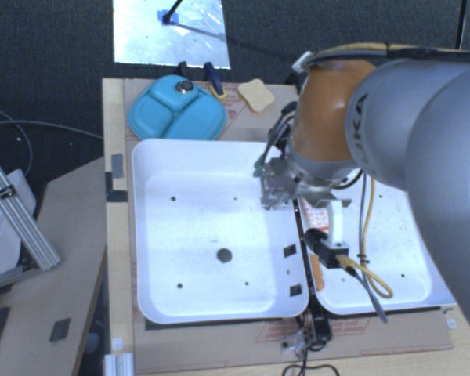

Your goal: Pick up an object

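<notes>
Reaching in from the right, grey arm (423, 124) with its orange band bulking over the far half of the right bin (411, 288). Gripper (272, 188) hanging low at the far end of the rim shared by the two bins, just inside the right edge of the left bin (153, 210). Spread or pressed together: cannot tell, tip lost in dark, blurred metal against the white wall. Nothing seen pinched there.

Lying alone on the floor of the left bin, a little nearer its front edge than its far edge and well apart from the gripper: small dark round piece (224, 254). Sitting along the left edge of the right bin, just beside the shared rim and partly hidden under the wrist: white and red item (331, 219), with an orange piece (316, 273) nearer the front edge.

Resting on the bench (113, 131) behind the far edge of the left bin: blue dish (176, 110), near the far left corner. Further right along that far edge, apart from the dish: tan piece (256, 95).
</notes>
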`<state>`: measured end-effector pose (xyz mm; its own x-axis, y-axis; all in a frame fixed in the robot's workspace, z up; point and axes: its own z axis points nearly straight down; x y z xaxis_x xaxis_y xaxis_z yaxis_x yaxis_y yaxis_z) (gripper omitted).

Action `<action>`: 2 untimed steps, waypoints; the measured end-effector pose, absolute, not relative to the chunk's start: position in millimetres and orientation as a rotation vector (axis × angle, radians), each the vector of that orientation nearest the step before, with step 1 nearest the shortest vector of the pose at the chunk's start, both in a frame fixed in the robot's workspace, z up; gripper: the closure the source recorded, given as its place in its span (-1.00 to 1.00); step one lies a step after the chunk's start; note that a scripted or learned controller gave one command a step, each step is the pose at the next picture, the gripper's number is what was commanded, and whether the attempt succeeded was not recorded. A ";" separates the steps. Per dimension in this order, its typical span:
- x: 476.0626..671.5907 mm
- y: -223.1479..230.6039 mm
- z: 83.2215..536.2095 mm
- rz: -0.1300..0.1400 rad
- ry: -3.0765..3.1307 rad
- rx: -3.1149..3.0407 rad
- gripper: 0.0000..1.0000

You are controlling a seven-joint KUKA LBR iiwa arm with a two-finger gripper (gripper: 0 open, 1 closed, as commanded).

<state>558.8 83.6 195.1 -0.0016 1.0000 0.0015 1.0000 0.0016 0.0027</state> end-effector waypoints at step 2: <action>631.4 151.7 81.5 0.002 2.226 2.215 1.00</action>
<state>631.4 151.7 81.5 -0.0048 1.0000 -0.0001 1.0000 0.0048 0.0018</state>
